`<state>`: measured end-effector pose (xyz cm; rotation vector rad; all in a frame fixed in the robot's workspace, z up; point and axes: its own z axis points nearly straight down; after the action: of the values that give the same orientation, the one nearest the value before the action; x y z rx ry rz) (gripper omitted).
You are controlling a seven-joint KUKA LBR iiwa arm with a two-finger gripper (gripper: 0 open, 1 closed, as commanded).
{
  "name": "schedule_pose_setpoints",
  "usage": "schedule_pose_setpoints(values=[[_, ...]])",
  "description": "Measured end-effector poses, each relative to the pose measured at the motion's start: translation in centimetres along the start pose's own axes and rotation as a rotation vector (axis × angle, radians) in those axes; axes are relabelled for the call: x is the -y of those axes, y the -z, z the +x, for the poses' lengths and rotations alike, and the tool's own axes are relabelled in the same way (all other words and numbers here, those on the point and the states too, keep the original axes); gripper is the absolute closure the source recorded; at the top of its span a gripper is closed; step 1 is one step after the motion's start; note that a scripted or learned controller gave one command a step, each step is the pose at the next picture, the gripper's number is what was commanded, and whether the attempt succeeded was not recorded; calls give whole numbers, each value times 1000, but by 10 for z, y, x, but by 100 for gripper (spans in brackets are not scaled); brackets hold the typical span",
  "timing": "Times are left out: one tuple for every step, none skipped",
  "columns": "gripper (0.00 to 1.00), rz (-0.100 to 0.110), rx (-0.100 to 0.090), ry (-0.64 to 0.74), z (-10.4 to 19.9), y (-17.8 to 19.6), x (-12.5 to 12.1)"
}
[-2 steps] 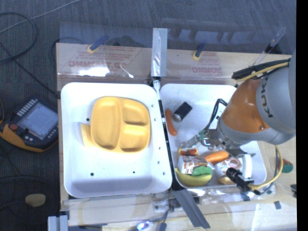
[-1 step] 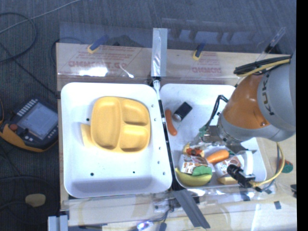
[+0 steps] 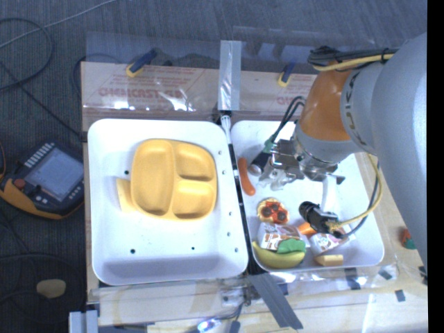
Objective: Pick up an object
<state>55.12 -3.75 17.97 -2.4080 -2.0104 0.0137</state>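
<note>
The gripper (image 3: 276, 174) hangs low over the upper part of the right bin (image 3: 361, 255), and whether it is spread or pressed together cannot be told from this angle. An orange carrot-like piece (image 3: 245, 177) lies just to its left by the bin's left wall. Toy food clusters near the front: a round pizza-like piece (image 3: 271, 211) and a banana (image 3: 277, 258). The left bin (image 3: 104, 255) holds a yellow divided plate (image 3: 173, 179).

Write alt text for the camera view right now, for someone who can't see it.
The grey and orange arm reaches from the right into the right bin, its gripper above a heap of small toy foods, beside an orange carrot. The left bin holds a yellow divided tray.
</note>
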Motion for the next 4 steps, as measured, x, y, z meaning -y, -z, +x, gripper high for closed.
schedule_pose_setpoints(values=[[0, 0, 1, 0, 0, 0, 0], [0, 0, 1, 0, 0, 0, 0], [0, -14, -5, -13, -81, -93, 51], [0, -9, -4, -241, -67, -93, 13]])
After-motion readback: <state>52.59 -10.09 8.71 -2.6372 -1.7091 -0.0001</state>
